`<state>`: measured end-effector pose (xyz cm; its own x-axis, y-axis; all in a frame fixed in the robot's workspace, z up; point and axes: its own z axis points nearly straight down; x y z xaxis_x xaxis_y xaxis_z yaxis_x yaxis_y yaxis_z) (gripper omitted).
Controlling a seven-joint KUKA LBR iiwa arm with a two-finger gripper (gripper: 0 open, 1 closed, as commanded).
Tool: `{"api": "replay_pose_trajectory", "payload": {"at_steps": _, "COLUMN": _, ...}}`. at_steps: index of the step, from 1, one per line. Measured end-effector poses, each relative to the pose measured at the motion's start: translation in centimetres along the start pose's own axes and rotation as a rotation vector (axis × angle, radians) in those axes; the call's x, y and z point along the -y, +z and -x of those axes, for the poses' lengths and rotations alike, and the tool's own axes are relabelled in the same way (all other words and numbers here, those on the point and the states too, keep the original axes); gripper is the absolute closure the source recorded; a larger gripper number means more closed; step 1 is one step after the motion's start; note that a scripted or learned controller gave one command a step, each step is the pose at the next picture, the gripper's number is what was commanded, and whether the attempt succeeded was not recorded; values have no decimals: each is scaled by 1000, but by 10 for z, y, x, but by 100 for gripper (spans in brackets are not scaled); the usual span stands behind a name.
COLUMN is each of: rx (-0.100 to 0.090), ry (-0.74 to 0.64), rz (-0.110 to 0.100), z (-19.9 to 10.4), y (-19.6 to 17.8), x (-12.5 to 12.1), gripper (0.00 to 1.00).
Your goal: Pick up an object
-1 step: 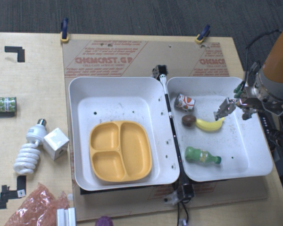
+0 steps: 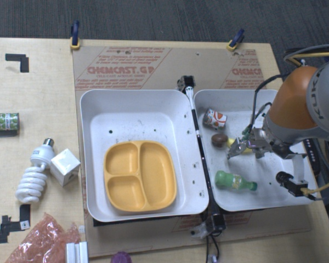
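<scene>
Green plastic bottle [image 2: 235, 181] lay on its side in the right bin [image 2: 263, 199], lower centre-right of the frame, its long axis running nearly left to right with the cap end toward the right. Above it, in the frame's middle right, the gripper [image 2: 241, 147] hung low over the bin; whether it was spread or pinched could not be told. A brown rounded object [image 2: 219, 141] sat just left of the gripper, a small carton [image 2: 215, 119] further up. The left bin [image 2: 93, 111] held a yellow divided tray [image 2: 140, 175].
</scene>
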<state>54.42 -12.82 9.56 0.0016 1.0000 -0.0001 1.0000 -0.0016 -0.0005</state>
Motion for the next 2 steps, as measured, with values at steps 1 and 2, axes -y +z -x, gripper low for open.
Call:
{"api": "replay_pose_trajectory", "payload": {"at_steps": 1, "rx": -1, "ry": 1, "rz": 0, "z": -21, "y": 3, "x": 47, "gripper": 0}}
{"api": "replay_pose_trajectory", "payload": {"at_steps": 2, "rx": 0, "ry": 3, "rz": 3, "z": -20, "y": -7, "x": 45, "gripper": 100}}
